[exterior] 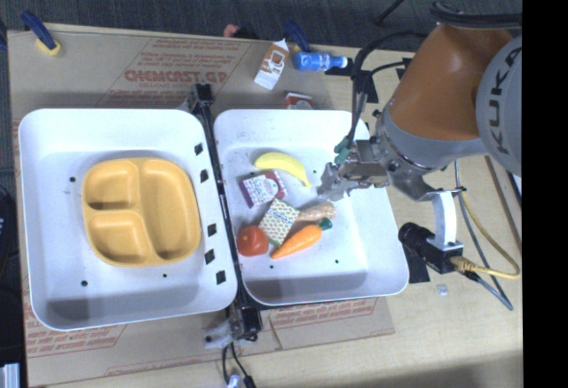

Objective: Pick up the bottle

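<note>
The left bin (53,289) holds a yellow divided tray (140,209). The right bin (377,271) holds a banana (282,167), a small red packet (263,189), a patterned packet (279,221), a tomato (252,241) and a carrot (298,241). The bottle (318,62), blue with a pale cap end, lies on its side on the tabletop (106,58) behind the right bin, outside both bins. The pincer (339,182) hangs over the right bin's right half; whether it is open or closed cannot be told. The arm hides the bin's right rim.
</note>
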